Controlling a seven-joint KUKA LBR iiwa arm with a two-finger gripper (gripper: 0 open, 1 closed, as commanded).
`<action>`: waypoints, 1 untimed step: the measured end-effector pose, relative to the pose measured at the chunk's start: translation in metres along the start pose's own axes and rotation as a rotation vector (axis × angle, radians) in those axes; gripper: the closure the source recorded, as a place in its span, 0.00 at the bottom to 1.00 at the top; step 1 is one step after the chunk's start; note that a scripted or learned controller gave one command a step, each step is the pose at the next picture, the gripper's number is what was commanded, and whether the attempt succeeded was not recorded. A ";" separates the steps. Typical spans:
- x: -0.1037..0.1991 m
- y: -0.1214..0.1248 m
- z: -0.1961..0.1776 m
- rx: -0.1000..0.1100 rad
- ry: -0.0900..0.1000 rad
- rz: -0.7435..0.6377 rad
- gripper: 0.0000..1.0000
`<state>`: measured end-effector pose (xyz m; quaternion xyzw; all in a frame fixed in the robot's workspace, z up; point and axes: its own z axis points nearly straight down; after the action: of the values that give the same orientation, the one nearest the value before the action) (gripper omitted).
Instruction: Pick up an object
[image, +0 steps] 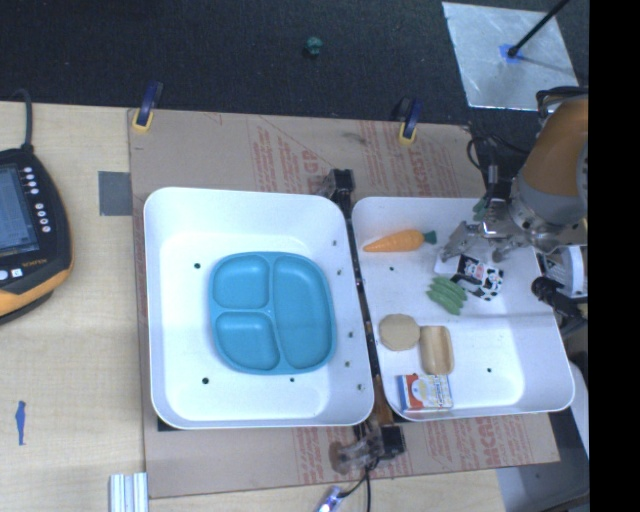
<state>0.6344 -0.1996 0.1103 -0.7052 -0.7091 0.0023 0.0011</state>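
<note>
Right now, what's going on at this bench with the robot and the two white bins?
The arm reaches in from the right, and its gripper hovers over the right bin, just above a small black-and-white object. Nothing shows between its fingers. Also in that bin lie a carrot, a green pod, a round tan piece, a bread-like piece and a small carton. The left bin holds a blue divided plate.

Two white bins (160, 300) sit on brown cardboard (250, 150) printed with faded red lettering. The left bin holds a light blue tray (271, 311). The right bin holds an orange carrot (395, 241) with a green top, a green pod (447, 295), a black-and-white patterned toy (480, 276), a tan disc (399, 332) and a beige bread slice (436, 349).
</note>
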 end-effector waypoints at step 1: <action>0.040 -0.033 0.018 -0.003 -0.001 -0.001 0.00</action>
<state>0.6015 -0.1594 0.0925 -0.7048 -0.7094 0.0016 -0.0005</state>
